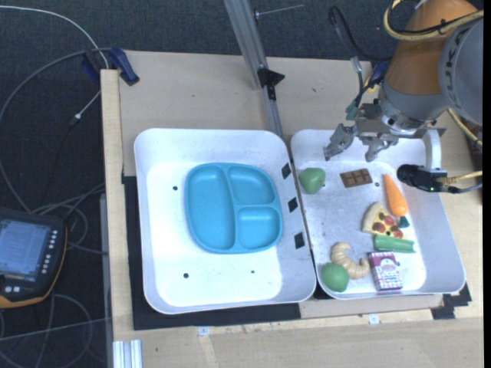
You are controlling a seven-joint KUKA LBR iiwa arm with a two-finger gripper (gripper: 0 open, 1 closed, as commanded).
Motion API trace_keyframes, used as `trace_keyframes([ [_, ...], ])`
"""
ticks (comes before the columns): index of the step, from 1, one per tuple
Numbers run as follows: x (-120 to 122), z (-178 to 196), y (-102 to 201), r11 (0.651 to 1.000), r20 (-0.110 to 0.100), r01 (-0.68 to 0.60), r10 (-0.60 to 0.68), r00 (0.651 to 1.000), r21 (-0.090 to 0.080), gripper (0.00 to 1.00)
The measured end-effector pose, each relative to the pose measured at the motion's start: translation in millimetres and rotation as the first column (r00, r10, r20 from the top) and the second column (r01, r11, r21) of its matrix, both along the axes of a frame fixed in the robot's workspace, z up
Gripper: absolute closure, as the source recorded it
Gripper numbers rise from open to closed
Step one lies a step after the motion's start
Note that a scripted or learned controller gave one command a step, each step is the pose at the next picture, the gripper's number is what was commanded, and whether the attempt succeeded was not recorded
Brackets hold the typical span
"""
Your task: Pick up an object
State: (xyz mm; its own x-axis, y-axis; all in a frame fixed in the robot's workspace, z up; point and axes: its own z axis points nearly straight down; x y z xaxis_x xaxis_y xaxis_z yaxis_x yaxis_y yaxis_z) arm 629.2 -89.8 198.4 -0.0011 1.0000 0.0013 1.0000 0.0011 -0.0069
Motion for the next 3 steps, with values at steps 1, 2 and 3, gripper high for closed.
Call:
trace_keyframes([
  [1,-5.9,-45.9,6.4,1.0,-0.001,0.001,-0.001,1.0,0.0,0.0],
  [2,-15.6,-102.9,2.0,1.0,-0.002,0.001,-0.001,1.0,0.0,0.0],
  [3,-12.7,-87.7,2.5,1.0,0.007,0.001,-0.001,1.0,0.0,1.0],
])
